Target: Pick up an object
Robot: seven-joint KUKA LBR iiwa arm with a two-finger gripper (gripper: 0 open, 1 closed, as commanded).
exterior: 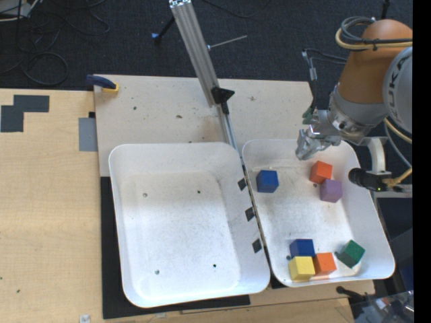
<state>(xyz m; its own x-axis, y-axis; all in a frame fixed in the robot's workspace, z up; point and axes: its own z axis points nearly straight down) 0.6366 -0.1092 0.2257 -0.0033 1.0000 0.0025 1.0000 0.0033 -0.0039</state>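
Note:
The right bin (369,215) holds several small blocks. A blue cube (267,180) lies near its left wall. An orange cube (321,171) and a purple cube (330,190) sit close together at its upper right. Near the front lie a second blue cube (302,248), a yellow cube (302,268), an orange cube (324,263) and a green cube (351,253). My gripper (308,147) hangs over the bin's far edge, just up and left of the upper orange cube. I see nothing held in it.
The left bin (175,227) lies beside the right one, with black clips (249,213) along the shared wall. A slanted aluminium bar (202,59) rises behind the bins. A blue-and-yellow clamp (102,83) sits at the bench's far left corner.

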